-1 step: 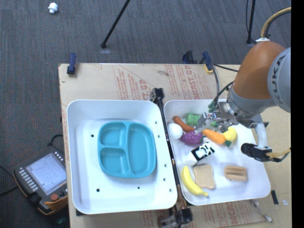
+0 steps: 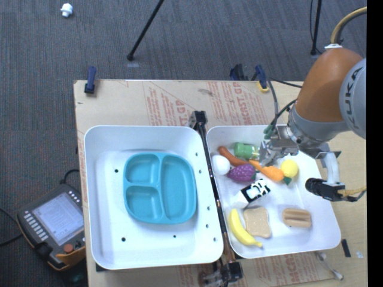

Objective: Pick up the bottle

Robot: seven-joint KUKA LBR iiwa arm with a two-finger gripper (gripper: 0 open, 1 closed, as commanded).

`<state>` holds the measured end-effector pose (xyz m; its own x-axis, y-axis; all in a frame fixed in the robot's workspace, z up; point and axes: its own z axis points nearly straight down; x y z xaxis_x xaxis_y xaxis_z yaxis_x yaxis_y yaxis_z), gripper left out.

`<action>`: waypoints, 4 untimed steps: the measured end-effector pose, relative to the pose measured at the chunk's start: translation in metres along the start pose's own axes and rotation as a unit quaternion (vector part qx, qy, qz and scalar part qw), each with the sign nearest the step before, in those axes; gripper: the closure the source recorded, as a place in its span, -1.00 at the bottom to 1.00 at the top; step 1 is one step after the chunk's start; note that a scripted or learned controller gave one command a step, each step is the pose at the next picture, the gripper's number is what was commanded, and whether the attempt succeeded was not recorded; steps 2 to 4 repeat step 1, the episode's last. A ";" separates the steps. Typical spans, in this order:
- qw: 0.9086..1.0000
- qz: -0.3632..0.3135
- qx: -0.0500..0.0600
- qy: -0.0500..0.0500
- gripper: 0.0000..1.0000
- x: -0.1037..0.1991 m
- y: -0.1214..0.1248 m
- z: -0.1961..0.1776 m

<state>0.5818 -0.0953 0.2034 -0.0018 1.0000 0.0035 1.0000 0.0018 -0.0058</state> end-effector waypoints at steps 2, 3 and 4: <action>0.992 0.128 -0.003 -0.002 1.00 -0.013 -0.060 -0.154; 0.992 0.128 -0.003 -0.002 1.00 -0.013 -0.060 -0.154; 0.992 0.128 -0.003 -0.002 1.00 -0.013 -0.060 -0.154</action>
